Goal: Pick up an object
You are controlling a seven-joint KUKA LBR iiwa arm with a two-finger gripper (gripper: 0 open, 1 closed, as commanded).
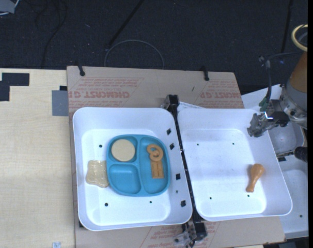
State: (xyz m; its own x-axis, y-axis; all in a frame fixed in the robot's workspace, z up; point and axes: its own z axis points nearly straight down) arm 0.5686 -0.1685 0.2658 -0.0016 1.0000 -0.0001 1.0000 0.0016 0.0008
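In the right bin [223, 154] a tan drumstick-shaped piece [255, 177] lies near the right wall. The left bin [89, 133] holds a blue sectioned tray [128, 182] with a round tan disc [122, 150] and a brown key-shaped piece [155, 160] in its compartments. A pale yellow flat piece [97, 173] rests against the tray's left side. My gripper [255, 125] hovers over the right bin's upper right rim, above and apart from the drumstick.
Both bins sit on a cardboard sheet [146, 89] over a light wooden bench [27, 159]. A black divider with clips [178, 164] runs between the bins. Cables lie on the dark floor behind.
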